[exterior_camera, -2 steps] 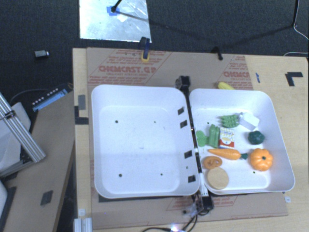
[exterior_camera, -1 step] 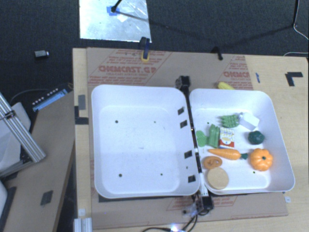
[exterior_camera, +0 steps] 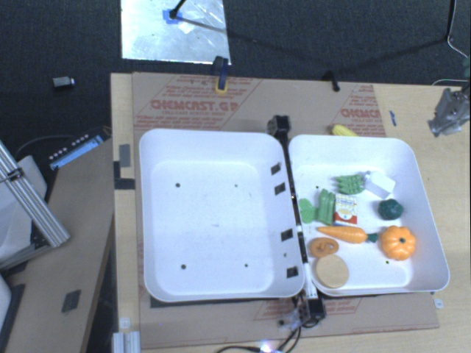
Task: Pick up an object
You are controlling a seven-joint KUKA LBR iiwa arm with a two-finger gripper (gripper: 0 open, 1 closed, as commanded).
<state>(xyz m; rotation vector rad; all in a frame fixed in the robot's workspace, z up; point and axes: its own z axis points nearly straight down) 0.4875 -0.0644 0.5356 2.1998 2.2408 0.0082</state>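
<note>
The right bin (exterior_camera: 423, 190) holds several toy foods. An orange pumpkin (exterior_camera: 397, 243) lies near its right wall, with a dark green round piece (exterior_camera: 390, 209) just behind it. A carrot (exterior_camera: 344, 234) lies mid-bin, in front of a small red and white box (exterior_camera: 345, 209) and two green pieces (exterior_camera: 326, 206). A green bumpy vegetable (exterior_camera: 351, 184) and a white block (exterior_camera: 379, 185) sit farther back. A tan disc (exterior_camera: 332, 272) and an orange ring (exterior_camera: 324, 247) are at the front left. My gripper (exterior_camera: 449, 112) hangs at the view's right edge, beyond the bin's far right corner and apart from every object.
The left bin (exterior_camera: 158, 160) stands beside the right one, joined by a black clipped divider (exterior_camera: 291, 212). A yellow piece (exterior_camera: 343, 131) lies on the cardboard behind the right bin. A clamp (exterior_camera: 220, 76) sits at the bench's back edge.
</note>
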